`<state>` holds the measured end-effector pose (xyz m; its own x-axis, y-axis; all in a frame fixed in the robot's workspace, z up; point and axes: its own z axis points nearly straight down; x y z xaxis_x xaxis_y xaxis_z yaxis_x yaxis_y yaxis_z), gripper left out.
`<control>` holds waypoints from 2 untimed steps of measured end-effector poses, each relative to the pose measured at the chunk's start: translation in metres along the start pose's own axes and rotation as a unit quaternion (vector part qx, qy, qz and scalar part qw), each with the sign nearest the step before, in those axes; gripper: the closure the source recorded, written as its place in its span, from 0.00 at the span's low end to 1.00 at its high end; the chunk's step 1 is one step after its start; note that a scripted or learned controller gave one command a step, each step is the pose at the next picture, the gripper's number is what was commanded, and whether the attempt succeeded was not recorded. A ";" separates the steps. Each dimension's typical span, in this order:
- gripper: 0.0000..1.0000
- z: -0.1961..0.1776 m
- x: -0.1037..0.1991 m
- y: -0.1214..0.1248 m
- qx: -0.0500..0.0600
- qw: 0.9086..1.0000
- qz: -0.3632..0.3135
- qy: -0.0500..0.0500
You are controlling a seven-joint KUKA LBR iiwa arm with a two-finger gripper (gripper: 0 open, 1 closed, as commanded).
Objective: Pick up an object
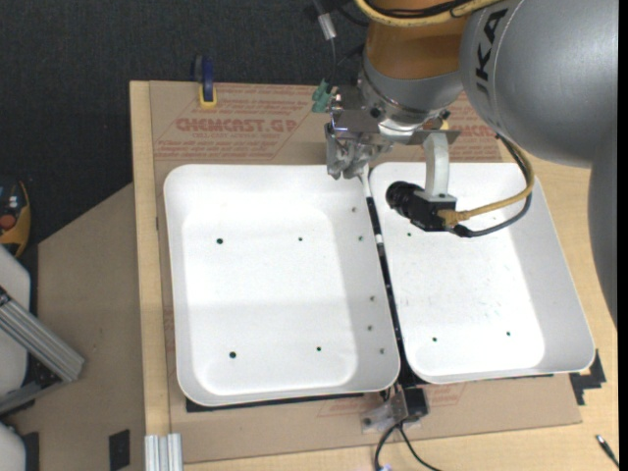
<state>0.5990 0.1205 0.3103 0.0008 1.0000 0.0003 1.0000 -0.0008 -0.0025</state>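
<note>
My gripper (344, 163) hangs from the grey arm with the orange band (422, 8). It sits over the far rim of the left bin (196, 263), close to the seam between the two bins. The right bin (530, 292) lies beside it. I see no loose object under or in the gripper. A black unit (416, 206) on a white bracket with a tan cable hangs from the wrist over the far left part of the right bin.
Both bins rest on a brown board (245, 121) with red print. A blue and yellow clamp (205, 78) stands at the board's far edge. A small connector (402, 407) with a cable sits at the near edge between the bins.
</note>
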 end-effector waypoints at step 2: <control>1.00 0.046 0.046 -0.008 0.000 1.000 0.000 0.000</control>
<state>0.5905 0.1663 0.2640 0.0008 1.0000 0.0006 1.0000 -0.0008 -0.0032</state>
